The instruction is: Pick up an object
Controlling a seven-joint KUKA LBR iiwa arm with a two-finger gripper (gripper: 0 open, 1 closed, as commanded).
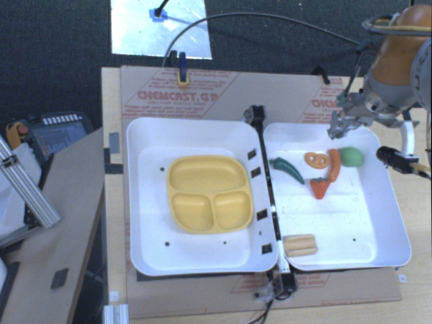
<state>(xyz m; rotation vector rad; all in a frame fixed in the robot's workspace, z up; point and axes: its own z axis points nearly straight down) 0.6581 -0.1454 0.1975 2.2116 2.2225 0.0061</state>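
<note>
Red block lettering reading "CHEMCAST" stands on the brown cardboard sheet just beyond the far rim of the left white bin. The characters following it look like "G9" but are uncertain. Similar red print right of it is illegible.

The counter is of pale wood, and a brown cardboard sheet with red printed letters lies on it. Behind the counter the floor is dark and carpet-like. A shiny silver sheet lies on this floor, with a black cable crossing it. At the left stand a grey side table, an aluminium rail and a control pendant.
</note>
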